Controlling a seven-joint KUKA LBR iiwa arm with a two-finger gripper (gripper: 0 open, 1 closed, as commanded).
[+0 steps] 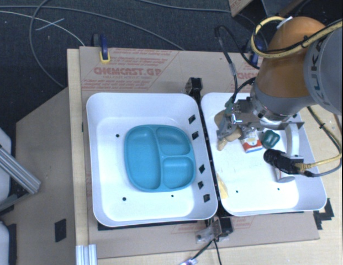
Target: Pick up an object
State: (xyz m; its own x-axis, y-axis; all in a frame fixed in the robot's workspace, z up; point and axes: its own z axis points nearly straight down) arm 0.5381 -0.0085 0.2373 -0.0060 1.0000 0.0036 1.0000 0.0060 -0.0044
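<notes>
The blue tray lies flat in the left bin: stiff, light plastic, likely slick, best pinched at its rim. In the right bin sit a tan piece, a red-white packet and a teal bit, all small and light. The tool hangs above them; whether it is spread I cannot tell.

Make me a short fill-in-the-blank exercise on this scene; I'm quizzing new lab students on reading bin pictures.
1. The blue divided plate lies in the ____ bin of the view.
2. That plate has ____ compartments.
3. The gripper is over the ____ bin, near a small red and white item.
4. The band above the arm's wrist is coloured ____.

Missing words: left; three; right; orange
</notes>
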